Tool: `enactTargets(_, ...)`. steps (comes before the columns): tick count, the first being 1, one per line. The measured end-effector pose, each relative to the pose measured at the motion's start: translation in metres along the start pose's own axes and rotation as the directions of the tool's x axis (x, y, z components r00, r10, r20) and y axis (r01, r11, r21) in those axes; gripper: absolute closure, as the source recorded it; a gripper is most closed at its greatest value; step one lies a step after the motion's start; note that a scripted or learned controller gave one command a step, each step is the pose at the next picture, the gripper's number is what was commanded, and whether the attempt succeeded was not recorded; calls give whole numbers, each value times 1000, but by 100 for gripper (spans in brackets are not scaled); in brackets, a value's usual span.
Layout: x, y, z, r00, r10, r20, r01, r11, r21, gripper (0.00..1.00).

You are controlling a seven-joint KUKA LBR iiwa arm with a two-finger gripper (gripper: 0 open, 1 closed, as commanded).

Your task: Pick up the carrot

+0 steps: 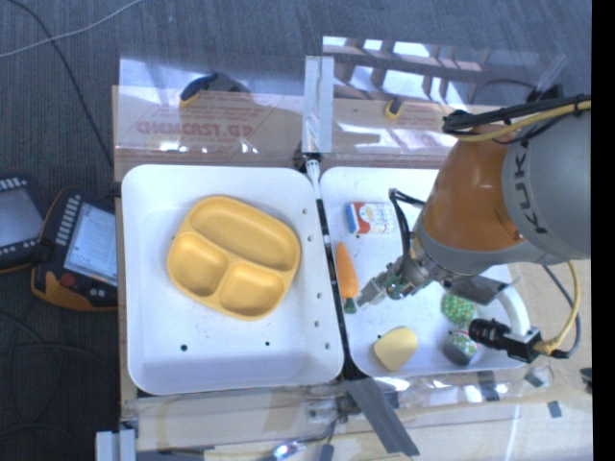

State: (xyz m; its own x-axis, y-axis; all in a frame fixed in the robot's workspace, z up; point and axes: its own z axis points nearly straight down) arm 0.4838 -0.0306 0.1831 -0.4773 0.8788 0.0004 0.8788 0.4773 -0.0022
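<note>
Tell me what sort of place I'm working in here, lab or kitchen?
Most likely a robotics lab, not a kitchen. Two white bins sit on a bench over grey carpet, a teach pendant lies on the floor, and the carrot and other food items look like toys.

Grey arm (557, 185) with orange band, black "KUKA" lettering, yellow and black cables along it.

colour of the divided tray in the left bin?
Yellow, plain. The divided tray shows best in the camera view, in the left bin.
</note>
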Motion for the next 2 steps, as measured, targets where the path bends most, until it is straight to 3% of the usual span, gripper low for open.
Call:
enactTargets(1, 50, 59, 0, 978, 207, 1, -207, 978, 2, 100)
enactTargets(2, 10, 6, 0, 924, 381, 1, -381, 924, 2, 100)
